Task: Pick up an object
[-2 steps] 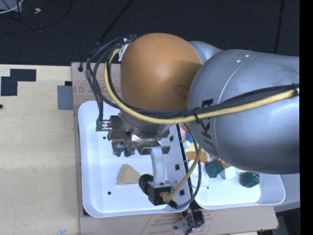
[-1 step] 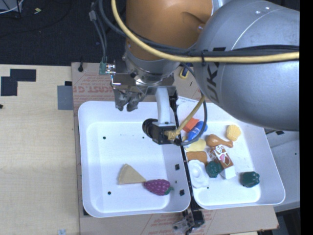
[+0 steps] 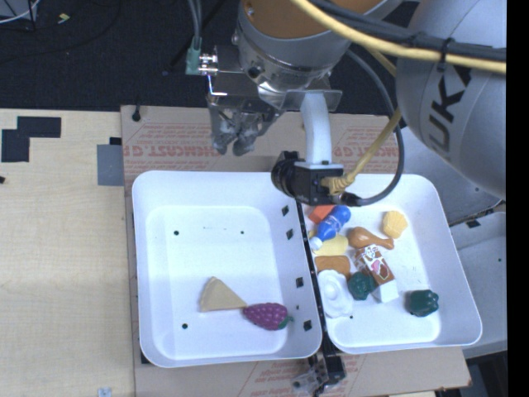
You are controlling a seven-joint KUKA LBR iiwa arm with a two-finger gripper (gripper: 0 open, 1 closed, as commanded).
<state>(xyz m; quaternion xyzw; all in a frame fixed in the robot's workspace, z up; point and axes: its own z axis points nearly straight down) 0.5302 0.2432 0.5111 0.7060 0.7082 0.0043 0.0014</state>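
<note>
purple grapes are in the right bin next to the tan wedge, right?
Not quite. The camera view shows the purple grapes in the left bin, not the right one. They do lie next to the tan wedge.

Left bin (image 3: 157,222) mostly open; right bin (image 3: 446,304) crowded near divider.

This looks like a robot lab. A big grey robot arm (image 3: 463,81) with cables (image 3: 388,44) hangs over a bench (image 3: 50,255) of pale wood. Two white bins (image 3: 157,197) sit side by side on brown cardboard (image 3: 173,139). They hold small toy foods (image 3: 364,263), not real ones.
</note>
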